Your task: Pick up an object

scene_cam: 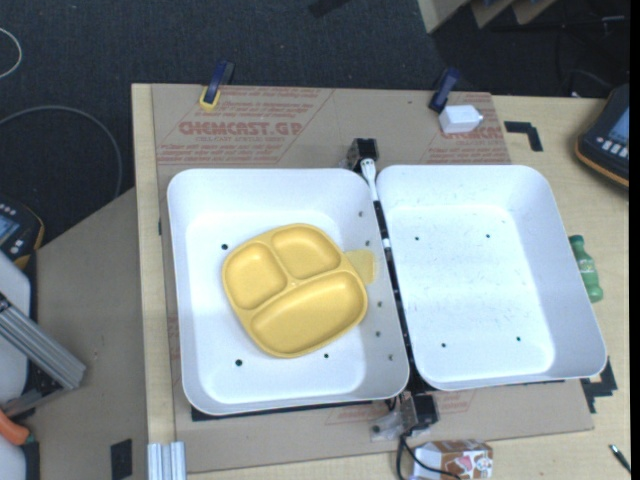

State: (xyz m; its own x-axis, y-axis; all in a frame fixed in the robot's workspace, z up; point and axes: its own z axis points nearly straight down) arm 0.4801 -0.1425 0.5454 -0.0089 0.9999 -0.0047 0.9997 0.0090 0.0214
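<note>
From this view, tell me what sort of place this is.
Likely a robot test bench in a lab: two white bins clamped to a board, cables, and a yellow tray as the pick object.

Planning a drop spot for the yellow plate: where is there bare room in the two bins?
The right bin offers bare floor wall to wall. In the left bin, the yellow divided plate crowds the middle, leaving strips along the far wall, left wall and near corners.

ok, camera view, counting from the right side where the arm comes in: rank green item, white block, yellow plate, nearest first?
1. green item, at the right bin's outer rim.
2. white block, behind the right bin, on the board.
3. yellow plate, in the left bin.
</note>
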